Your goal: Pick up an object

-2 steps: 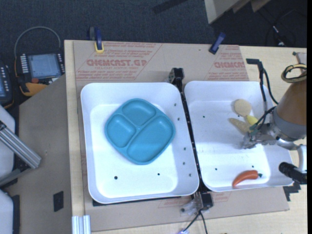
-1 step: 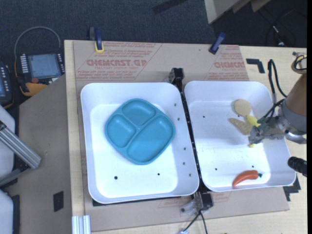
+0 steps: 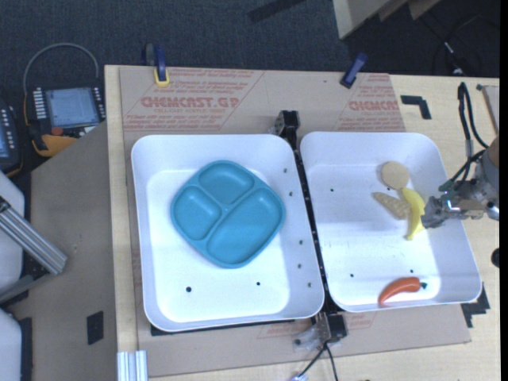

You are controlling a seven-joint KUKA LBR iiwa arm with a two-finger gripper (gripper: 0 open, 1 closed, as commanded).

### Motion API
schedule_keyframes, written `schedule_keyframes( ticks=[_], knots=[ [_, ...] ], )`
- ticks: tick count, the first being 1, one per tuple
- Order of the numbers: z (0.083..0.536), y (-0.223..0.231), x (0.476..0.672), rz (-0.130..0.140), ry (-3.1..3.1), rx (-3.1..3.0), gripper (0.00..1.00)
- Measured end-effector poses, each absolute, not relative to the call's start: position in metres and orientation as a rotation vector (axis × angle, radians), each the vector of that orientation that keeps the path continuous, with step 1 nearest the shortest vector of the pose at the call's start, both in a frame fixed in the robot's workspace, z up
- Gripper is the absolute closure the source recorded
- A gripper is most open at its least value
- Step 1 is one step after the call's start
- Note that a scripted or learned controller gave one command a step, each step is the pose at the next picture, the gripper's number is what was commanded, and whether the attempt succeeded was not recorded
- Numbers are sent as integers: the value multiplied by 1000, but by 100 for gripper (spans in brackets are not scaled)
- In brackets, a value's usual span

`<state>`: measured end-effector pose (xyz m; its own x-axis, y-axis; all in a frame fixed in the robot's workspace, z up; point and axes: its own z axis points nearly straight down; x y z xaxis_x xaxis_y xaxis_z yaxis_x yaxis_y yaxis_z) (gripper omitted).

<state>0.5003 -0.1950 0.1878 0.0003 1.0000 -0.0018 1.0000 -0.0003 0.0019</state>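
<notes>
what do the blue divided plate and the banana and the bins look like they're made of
Blue divided plate: likely moulded plastic, matte, with one even colour and soft rounded ridges.
Banana: probably plastic toy food, with a uniform bright yellow and a smooth skin.
Left bin and right bin: seemingly thin formed plastic, white, with rounded corners and a faint sheen.

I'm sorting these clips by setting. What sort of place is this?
Most likely a robotics lab test bench. Two shallow white bins, the left bin and right bin, sit on a board held by clamps, toy food such as a banana lies inside, and a control pendant sits alongside.
</notes>
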Motion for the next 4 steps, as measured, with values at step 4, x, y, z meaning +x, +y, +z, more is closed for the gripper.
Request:
schedule_keyframes(
  ticks=[4],
  knots=[
    [268, -86, 503, -1, 2229, 2219, 100]
  ],
)
